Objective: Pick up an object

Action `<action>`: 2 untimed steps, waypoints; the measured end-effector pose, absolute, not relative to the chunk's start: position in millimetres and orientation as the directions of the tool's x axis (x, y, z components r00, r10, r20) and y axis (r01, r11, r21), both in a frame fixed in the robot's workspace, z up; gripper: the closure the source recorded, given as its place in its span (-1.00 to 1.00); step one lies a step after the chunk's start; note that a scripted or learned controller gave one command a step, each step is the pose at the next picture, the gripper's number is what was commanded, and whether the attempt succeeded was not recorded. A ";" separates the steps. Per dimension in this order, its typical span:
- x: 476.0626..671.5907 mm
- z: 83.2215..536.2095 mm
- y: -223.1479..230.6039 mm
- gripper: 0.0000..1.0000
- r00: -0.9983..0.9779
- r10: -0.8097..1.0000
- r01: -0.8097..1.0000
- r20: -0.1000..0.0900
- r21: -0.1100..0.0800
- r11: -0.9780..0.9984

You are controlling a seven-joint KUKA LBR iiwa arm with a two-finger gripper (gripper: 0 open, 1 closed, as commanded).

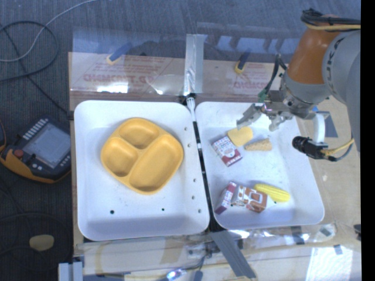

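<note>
My gripper [261, 119] hangs over the far part of the right bin [304, 186], its two fingers spread apart with nothing between them. Just below it lies a pale yellow block [239, 136], and beside that a tan wedge [259, 146]. A small red and white packet [226, 150] lies to the left of the block. Near the bin's front sit a brown and red carton [241, 197] and a yellow corn cob [273, 192].
The left bin [94, 215] holds a yellow three-compartment plate [141, 154]. A black cable connector [307, 146] hangs off the arm at the right bin's right side. An orange and grey pendant [36, 151] lies on the floor at the left.
</note>
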State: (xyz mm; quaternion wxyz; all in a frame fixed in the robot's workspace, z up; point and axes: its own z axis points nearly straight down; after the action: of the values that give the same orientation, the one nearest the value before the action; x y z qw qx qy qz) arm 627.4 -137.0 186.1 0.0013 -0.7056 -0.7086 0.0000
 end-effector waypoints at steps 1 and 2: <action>608.4 106.5 -105.8 -1.00 -0.089 0.996 0.996 -0.004 0.021 0.090; 608.9 102.6 -102.1 -1.00 -0.051 0.999 0.998 -0.006 0.032 0.052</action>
State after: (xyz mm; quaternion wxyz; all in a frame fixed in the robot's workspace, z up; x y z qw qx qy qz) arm 608.9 -102.1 102.6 -0.0135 -0.6885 -0.7250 -0.0095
